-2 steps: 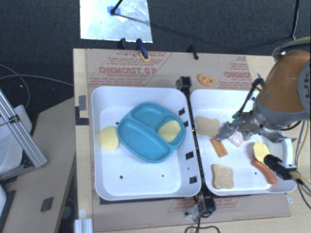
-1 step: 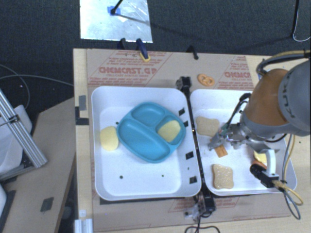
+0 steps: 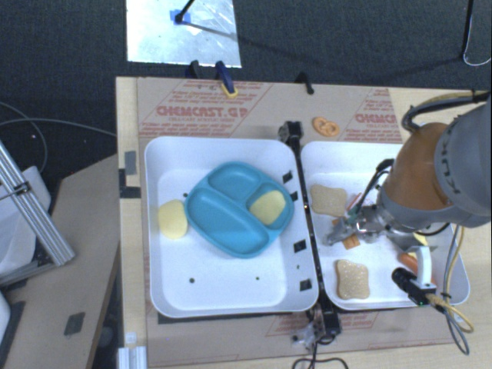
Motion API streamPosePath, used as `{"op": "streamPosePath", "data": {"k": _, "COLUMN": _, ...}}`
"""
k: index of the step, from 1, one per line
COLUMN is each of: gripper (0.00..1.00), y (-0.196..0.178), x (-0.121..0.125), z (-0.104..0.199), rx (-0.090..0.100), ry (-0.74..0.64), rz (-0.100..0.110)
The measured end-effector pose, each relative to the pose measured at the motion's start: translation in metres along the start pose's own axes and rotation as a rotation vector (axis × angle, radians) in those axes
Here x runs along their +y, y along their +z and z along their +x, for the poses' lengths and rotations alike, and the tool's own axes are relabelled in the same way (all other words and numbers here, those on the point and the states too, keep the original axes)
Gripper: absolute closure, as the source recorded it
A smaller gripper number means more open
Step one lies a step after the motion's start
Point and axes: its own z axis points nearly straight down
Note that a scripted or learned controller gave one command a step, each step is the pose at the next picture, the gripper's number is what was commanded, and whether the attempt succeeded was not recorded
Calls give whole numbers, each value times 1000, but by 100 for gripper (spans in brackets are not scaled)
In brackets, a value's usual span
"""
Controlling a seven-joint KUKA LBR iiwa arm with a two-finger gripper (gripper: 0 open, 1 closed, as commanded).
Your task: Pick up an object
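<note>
Left of the central divider [image 3: 307, 214], a yellow piece [image 3: 173, 220] lies beside the blue sectioned plate [image 3: 231, 221]; right of it, the gripper [image 3: 344, 233] hangs low over a small orange piece [image 3: 351, 242], its spread impossible to tell; it should centre before pinching.

Tabletop [image 3: 254, 102]: brown sheet with red lettering, carrying 2 white bins side by side.
Foil sheet [image 3: 183, 20]: silvery square lying beyond the tabletop's far edge, on dark carpet.
Blue clip [image 3: 225, 78]: with a yellow tip, on the tabletop's far edge, just below the foil sheet.
Pretzel [image 3: 326, 126]: small, orange, on the tabletop just beyond the right bin.
Metal frame [image 3: 27, 214]: silver rails at the left edge.
Cables [image 3: 34, 133]: thin, dark, curving across the carpet at left.
</note>
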Motion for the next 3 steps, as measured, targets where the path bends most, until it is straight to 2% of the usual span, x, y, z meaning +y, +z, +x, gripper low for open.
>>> {"op": "streamPosePath", "data": {"k": 1, "gripper": 0, "y": -111, "x": -26, "z": 13, "rx": -1, "ry": -4, "rz": -8}}
{"op": "streamPosePath", "data": {"k": 2, "gripper": 0, "y": -5, "x": -40, "z": 6, "rx": 1, "ry": 1, "rz": 4}}
{"op": "streamPosePath", "data": {"k": 3, "gripper": 0, "y": -32, "x": 26, "z": -2, "rx": -3, "ry": -5, "rz": -9}}
